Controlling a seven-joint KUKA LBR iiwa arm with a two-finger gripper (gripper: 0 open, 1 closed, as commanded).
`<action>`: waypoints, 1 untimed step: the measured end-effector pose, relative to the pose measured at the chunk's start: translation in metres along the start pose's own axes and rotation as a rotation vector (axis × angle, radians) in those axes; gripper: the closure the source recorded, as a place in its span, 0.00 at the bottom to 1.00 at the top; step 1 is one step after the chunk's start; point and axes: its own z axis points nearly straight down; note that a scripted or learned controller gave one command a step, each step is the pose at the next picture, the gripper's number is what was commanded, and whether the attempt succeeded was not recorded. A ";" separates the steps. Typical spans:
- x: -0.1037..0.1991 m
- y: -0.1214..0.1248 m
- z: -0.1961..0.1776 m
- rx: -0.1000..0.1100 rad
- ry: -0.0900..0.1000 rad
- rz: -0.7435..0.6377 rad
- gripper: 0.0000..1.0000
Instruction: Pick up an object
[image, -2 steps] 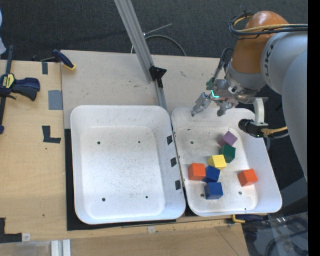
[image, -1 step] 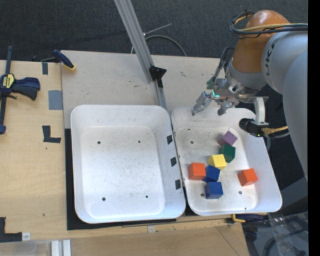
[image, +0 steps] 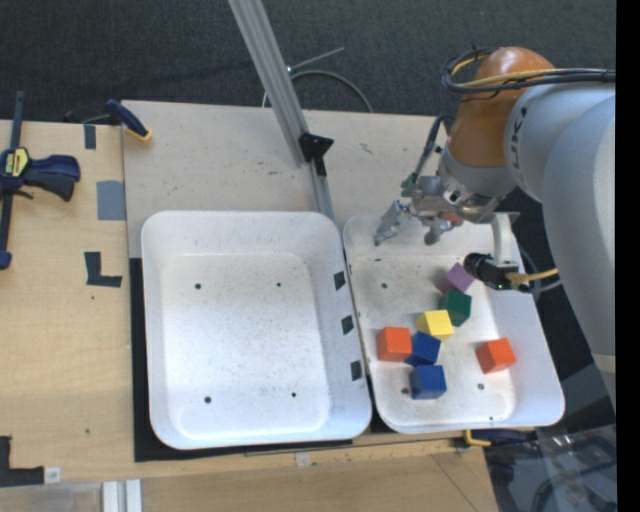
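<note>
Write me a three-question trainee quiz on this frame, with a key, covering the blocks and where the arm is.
1. True or false: every coloured block lies in the right bin.
2. Multiple choice: which colour appears on two blocks? A) yellow B) green C) orange
3. Fill in: the gripper hangs over the right bin's ____ edge, as the camera sees it.

Key:
1. True. The left bin holds no block.
2. C. One orange block sits left of the cluster, the other orange block to the right; the yellow block and green block are single.
3. Top (far), above the purple block.
</note>
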 end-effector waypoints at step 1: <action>-0.004 0.008 0.057 0.001 0.000 0.000 0.00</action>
